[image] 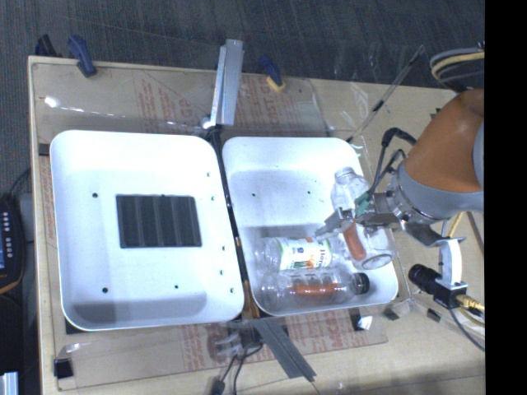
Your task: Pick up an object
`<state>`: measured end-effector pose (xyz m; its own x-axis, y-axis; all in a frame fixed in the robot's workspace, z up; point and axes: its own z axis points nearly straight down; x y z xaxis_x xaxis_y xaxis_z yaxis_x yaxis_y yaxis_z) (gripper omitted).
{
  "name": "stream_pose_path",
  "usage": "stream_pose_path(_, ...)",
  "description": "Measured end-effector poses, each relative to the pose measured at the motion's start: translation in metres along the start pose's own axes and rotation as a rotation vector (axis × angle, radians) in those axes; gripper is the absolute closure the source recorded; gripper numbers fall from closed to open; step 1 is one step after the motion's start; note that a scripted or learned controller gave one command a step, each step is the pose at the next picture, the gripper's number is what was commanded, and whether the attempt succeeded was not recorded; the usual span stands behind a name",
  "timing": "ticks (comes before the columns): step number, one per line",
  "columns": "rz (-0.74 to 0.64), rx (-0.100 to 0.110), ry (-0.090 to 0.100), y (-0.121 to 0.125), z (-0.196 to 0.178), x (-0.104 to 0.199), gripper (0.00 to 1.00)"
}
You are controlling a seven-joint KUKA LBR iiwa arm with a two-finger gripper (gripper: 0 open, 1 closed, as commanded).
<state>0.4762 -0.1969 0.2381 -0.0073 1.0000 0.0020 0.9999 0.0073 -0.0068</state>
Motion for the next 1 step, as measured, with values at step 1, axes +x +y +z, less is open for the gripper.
stream_pose_path(1,-0.102,-0.029,-0.01,0.0173,0.1052,-0.0085,0.0)
